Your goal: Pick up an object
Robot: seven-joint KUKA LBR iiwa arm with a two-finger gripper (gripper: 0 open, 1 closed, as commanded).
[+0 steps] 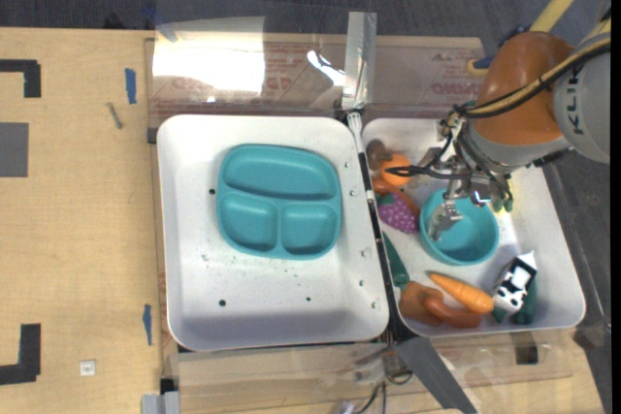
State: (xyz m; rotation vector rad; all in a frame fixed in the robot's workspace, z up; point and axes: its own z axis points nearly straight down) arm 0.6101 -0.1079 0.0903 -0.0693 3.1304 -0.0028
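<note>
Nearest, just in front of the teal bowl (477,245): carrot (464,291) lying across a brown piece (425,305), cow toy (515,280) at the bowl's front right, all loose on the right bin (555,238) floor. Gripper (448,222) hangs over the bowl's left half, nothing visibly in it; can't tell if the claw is spread or pressed together. Purple grapes (399,214) just left of the bowl, orange piece (393,175) behind those, and well left of the bowl the left bin (184,238) holds a teal divided plate (279,201).
</note>
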